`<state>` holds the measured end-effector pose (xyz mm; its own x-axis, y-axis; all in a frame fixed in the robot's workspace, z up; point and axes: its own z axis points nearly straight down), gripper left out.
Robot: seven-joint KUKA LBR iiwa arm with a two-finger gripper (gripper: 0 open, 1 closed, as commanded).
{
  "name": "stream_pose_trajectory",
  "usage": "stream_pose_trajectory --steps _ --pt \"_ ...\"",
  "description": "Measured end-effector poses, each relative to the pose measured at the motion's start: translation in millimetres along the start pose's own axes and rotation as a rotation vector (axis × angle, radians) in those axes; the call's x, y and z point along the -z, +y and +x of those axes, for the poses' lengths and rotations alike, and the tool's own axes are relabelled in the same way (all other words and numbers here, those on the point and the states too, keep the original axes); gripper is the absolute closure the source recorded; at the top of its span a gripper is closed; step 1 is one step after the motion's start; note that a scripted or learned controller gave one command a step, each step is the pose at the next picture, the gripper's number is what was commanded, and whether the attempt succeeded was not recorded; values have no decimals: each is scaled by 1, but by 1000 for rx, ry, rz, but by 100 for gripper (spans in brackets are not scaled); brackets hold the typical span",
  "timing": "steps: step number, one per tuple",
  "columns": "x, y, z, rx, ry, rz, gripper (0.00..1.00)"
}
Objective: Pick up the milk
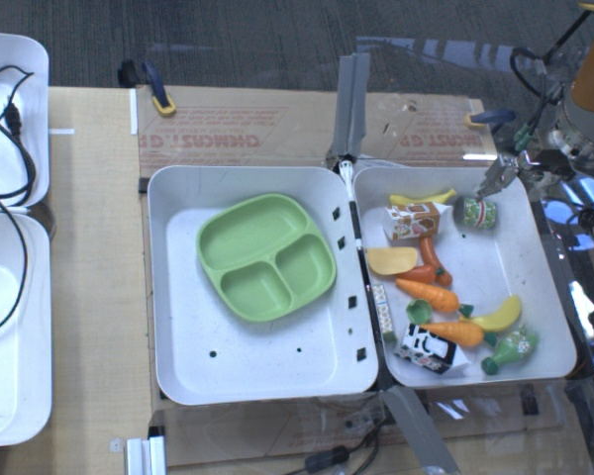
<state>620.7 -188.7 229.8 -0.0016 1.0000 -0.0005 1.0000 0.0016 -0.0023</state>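
Note:
The milk (428, 347) is a small white carton with black patches, lying on its side near the front edge of the right bin (549, 265). My gripper (491, 183) hangs over the back right corner of that bin, far from the milk. It is just above and to the right of a green can (478, 213). Nothing shows between its tips.
The right bin also holds a brown-and-white carton (413, 223), two yellow bananas (502, 314), several orange carrots (428, 290) and a green bottle (510, 350). A green divided plate (265, 256) lies in the left bin (178, 354). Cables run at the far left.

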Motion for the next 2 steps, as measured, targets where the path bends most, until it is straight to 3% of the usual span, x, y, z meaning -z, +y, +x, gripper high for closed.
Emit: stream_pose_trajectory --steps 1,2 --pt "-92 35 27 321 -1 -3 0" --pt "-112 7 -29 425 -21 -47 0"
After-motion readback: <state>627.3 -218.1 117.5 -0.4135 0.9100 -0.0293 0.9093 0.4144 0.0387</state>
